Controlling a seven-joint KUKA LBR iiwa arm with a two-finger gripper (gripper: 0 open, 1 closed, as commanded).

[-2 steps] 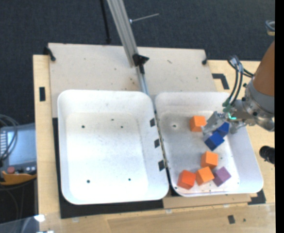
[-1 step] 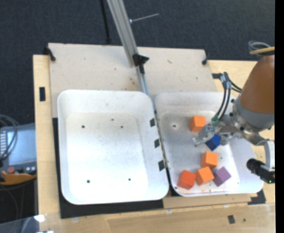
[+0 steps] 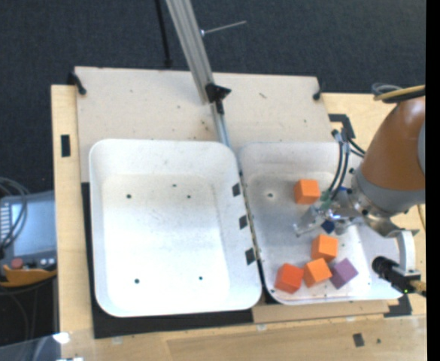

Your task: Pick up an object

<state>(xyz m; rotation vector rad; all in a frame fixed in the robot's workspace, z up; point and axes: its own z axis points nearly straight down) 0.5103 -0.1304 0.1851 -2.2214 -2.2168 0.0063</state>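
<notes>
From where the one camera looked down, the counter [image 3: 65,201] carried two shallow white bins side by side. The left bin [image 3: 167,224] showed a bare white floor with a few dark specks. The right bin [image 3: 276,171] held all the blocks.

The arm [image 3: 392,153] came in from the right, its orange band bulging over the far right rim of that bin, with grey casing beneath it and dark cables looping down beside it. The end effector [image 3: 321,220] hung low over the middle of the right bin, a tangle of metal parts with a touch of blue and green. I could not tell whether it was open or closed; the parts were too small and blurred together, and no block could be made out in it.

An orange block [image 3: 307,191] lay just above and to the left of the end effector, close to it but apart. A second orange block [image 3: 326,246] sat just below the end effector. Below that, toward the near rim, a third orange block [image 3: 318,271] touched or nearly touched a purple block [image 3: 344,272] on its right, and a redder orange block [image 3: 289,277] sat just to its left.

A slanted metal rail [image 3: 193,43] ran from the top edge down to the gap between the bins. Off the counter's left side stood a small screen device [image 3: 25,228] with cables.
</notes>
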